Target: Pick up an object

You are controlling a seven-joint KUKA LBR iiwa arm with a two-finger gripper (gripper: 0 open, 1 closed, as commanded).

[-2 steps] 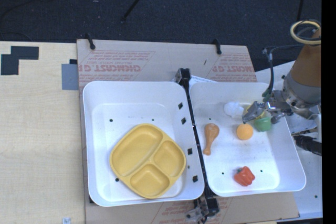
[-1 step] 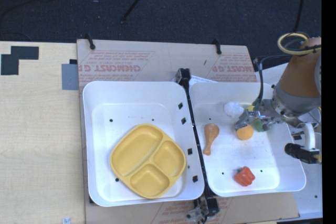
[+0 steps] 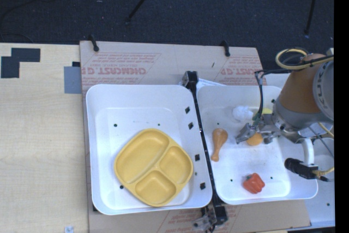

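An orange ball (image 3: 254,139) lies in the right bin (image 3: 229,193), right at the tips of the gripper (image 3: 252,133); whether the gripper grasps it cannot be told. A white lump (image 3: 240,113) sits just above. A tan drumstick (image 3: 218,143) lies to the left, a red pepper (image 3: 253,183) below. The left bin (image 3: 101,117) holds a yellow tray (image 3: 153,167).

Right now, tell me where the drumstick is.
The drumstick lies in the right bin, near its left wall, left of the pincer and up-left of the red toy.
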